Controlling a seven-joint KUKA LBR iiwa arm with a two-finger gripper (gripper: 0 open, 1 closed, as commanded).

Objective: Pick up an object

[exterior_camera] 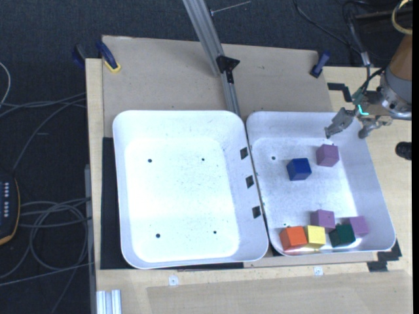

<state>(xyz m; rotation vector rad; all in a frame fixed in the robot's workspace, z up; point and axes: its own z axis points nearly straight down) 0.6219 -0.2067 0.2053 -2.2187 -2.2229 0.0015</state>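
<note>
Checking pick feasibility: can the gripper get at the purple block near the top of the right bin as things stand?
Probably yes. The gripper sits open just above and right of that purple block, which stands apart from the blue block, with bare bin floor around it. Nothing lies between them.

Right bin point(373, 175) has all the blocks. A blue cube point(298, 169) sits near the middle of it, with a purple cube point(327, 155) just beside it, up and to the right. Along the near edge there's a cluster: orange block point(294, 237), yellow block point(316, 235) touching it, dark green block point(341, 235), plus two more purple ones, one behind the yellow point(323, 218) and one by the green point(358, 225).
</note>
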